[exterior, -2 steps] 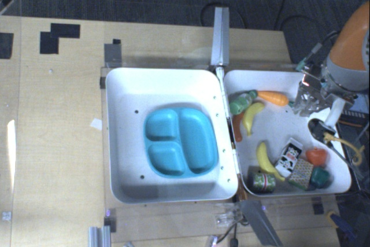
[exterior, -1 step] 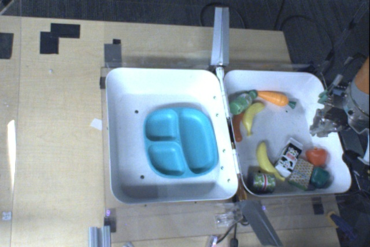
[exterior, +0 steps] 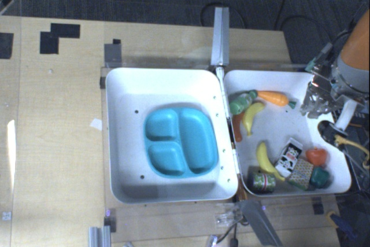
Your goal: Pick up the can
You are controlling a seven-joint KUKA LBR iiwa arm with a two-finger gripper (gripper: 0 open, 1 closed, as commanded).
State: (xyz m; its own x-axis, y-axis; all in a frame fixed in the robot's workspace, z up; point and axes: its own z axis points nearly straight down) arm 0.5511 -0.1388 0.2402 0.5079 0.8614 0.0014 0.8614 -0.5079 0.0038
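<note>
The can lies on its side in the near left corner of the right bin; it is green and dark with a metal end. A yellow banana rests just above it. My gripper hangs over the right bin's far right side, well away from the can, with nothing visibly in it. The grey arm with its orange band comes in from the right edge.
The right bin also holds a green bottle, a carrot, a second banana, a small printed box, a red item and a dark green item. The left bin holds a blue divided plate.
</note>
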